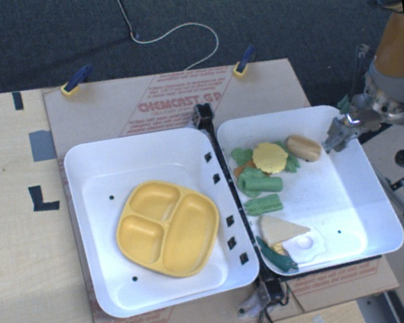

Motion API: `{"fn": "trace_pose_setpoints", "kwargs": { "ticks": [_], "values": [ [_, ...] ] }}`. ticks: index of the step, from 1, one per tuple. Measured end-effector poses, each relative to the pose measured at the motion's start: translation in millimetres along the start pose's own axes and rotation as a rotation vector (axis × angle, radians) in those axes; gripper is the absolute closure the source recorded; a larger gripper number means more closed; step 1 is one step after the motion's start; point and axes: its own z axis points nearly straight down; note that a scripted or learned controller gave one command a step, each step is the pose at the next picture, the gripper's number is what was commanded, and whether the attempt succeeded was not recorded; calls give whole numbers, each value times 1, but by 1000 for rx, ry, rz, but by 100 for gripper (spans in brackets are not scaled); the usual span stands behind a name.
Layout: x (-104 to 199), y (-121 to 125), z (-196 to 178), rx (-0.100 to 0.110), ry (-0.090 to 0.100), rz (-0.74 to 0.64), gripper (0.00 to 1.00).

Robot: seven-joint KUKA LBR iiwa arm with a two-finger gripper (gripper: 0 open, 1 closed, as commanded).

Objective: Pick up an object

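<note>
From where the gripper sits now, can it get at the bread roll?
Probably yes. The gripper hangs at the right bin's far right side, and the bread roll lies close beside it with bare floor between.

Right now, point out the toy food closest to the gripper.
The brown bread roll, at the right end of the pile, with the gripper just beyond it.

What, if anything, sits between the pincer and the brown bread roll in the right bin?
Nothing visible. The pincer hangs at the right bin's right wall, and the brown bread roll lies just to its left, with bare white bin floor between them. The yellow round piece and green pieces lie beyond the roll.
</note>
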Motion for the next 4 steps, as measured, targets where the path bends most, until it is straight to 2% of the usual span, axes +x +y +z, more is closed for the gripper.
{"fn": "trace_pose_setpoints", "kwargs": {
  "ticks": [2, 4],
  "values": [
    [124, 22, -2, 3, 3, -7, 100],
    [246, 30, -8, 4, 3, -7, 100]
  ]
}}
